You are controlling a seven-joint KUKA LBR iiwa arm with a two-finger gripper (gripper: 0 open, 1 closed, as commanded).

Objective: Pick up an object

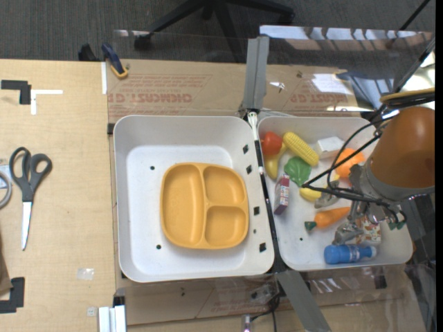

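The right bin (294, 254) holds several toy foods: a red tomato (271, 142), a corn cob (300, 147), a green pepper (297, 169), an orange carrot (331, 216), a small yellow piece (311, 194) and a blue bottle (349, 254) lying along the front wall. A purple and white packet (282, 194) leans at the left wall. My gripper (354, 230) is down in this bin's right front part, just right of the carrot and above the blue bottle. The arm's orange band (410, 147) covers the bin's right side.
The left bin (131, 185) holds a yellow divided plate (205, 205). Scissors (28, 185) lie on the wooden bench at far left. A white box (331, 144) and an orange item (346, 161) sit at the back of the right bin. Black cables cross above the foods.
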